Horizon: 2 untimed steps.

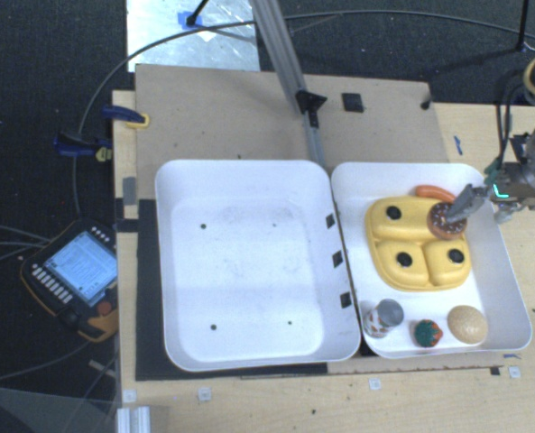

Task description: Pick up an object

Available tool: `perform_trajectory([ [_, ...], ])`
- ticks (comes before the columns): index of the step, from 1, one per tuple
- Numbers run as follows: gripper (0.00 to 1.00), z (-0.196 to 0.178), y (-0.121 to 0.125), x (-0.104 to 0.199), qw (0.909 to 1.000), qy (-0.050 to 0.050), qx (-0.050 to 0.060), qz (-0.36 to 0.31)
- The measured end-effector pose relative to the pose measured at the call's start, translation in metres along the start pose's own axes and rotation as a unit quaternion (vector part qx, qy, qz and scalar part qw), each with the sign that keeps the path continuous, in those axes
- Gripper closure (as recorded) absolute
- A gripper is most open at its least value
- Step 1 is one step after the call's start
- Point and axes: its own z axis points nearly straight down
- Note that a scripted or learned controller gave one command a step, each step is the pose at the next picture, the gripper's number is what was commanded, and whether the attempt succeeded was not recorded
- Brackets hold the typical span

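Note:
The right bin holds a large yellow moulded block with black dots. An orange sausage-shaped piece lies at the block's far edge. A small brown ring-like piece rests on the block's upper right corner. Along the bin's near side sit a grey and white small object, a green and red ball and a beige egg-shaped object. My gripper reaches in from the right, its tip right at the brown piece, touching or just above it.
The left bin is beside the right one, with black clips along the shared wall. A slanted metal pole crosses the bench behind the bins. A handheld pendant lies on the floor at left.

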Motion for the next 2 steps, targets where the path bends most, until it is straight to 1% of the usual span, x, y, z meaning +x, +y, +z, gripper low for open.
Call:
perform_trajectory([
  [1,0.00,-0.001,0.001,0.000,1.0000,0.000,-0.001,0.000],
  [2,0.00,0.060,0.005,-0.002,1.0000,0.000,0.001,0.001],
])
